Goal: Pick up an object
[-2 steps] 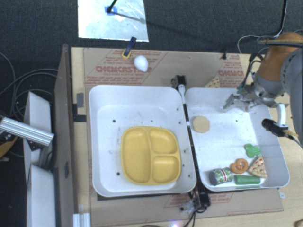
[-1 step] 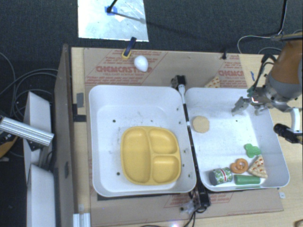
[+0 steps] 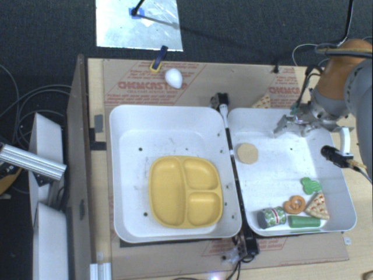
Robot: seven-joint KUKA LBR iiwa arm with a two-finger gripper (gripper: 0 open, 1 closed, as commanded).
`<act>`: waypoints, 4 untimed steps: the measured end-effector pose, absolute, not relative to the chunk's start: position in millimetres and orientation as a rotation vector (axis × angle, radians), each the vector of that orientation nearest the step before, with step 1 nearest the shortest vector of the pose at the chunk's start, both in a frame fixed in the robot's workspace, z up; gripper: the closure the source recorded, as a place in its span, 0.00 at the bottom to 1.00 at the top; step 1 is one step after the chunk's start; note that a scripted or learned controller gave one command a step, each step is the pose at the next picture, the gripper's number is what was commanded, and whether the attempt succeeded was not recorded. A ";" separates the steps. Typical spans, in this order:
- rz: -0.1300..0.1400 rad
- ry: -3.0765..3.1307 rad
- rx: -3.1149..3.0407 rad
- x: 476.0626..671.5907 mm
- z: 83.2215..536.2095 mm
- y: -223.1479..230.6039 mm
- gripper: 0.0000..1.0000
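My gripper hangs over the far right corner of the right bin, open, with nothing between its fingers. A round tan cookie lies on the bin floor to the gripper's lower left, apart from it. Along the bin's near right side lie a green toy, a brown pretzel, a pizza slice, a green-and-white can on its side and a green stick-shaped piece.
The left bin holds a yellow divided plate. A black divider runs between the bins. On the cardboard behind the bins rest a white egg and a small blue-and-yellow tool.
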State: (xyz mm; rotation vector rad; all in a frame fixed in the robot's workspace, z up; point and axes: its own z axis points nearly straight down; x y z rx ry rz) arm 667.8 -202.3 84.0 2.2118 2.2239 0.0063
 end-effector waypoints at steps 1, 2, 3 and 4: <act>0.004 2.220 2.217 649.4 181.7 -206.7 0.00; -0.001 2.232 2.222 668.5 81.1 -204.3 0.00; 0.002 2.220 2.221 625.0 164.9 -206.8 0.00; 0.002 2.225 2.214 651.6 118.6 -195.4 0.00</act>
